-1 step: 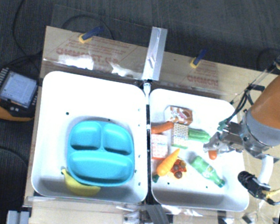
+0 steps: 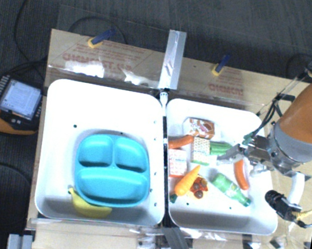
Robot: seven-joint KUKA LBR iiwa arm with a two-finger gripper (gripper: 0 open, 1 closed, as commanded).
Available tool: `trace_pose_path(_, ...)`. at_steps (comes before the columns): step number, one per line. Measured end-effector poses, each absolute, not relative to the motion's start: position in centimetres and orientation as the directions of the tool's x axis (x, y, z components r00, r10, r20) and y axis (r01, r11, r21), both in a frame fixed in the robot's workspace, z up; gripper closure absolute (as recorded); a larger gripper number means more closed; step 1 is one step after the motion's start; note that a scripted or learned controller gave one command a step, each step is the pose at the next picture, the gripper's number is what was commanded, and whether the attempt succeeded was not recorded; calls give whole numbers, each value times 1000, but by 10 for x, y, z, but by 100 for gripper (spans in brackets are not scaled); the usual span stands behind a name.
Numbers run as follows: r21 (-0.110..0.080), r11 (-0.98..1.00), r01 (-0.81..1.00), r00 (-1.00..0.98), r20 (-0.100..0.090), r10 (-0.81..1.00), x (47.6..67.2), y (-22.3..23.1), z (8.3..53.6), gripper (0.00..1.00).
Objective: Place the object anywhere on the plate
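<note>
Right bin (image 2: 258, 222), jaws (image 2: 243, 158) state unclear, over orange sausage (image 2: 241, 174) lying near-vertical

Blue divided plate (image 2: 113, 170), flat, left bin (image 2: 65, 106)

Glossy plastic plate (image 2: 113, 170), smooth white bins (image 2: 66, 101)

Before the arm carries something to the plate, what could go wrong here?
1. The toy foods in the right bin lie crowded, so the claw may catch two, or none.
2. The banana leans on the blue plate; a drop near that edge could land on it.
</note>
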State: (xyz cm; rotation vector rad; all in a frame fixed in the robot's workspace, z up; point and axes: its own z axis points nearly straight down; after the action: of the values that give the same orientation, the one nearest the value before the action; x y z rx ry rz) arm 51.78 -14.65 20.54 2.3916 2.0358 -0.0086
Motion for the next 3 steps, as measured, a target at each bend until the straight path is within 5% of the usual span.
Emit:
trace_pose_path(1, -5, -158, 987, 158, -6, 987, 518, -146, 214, 100)
trace_pose_path(2, -4, -510, 860, 510, -3, 860, 505, -52, 214, 100)
trace_pose_path(3, -5, -516, 857, 516, -4, 857, 484, 25, 182, 100)
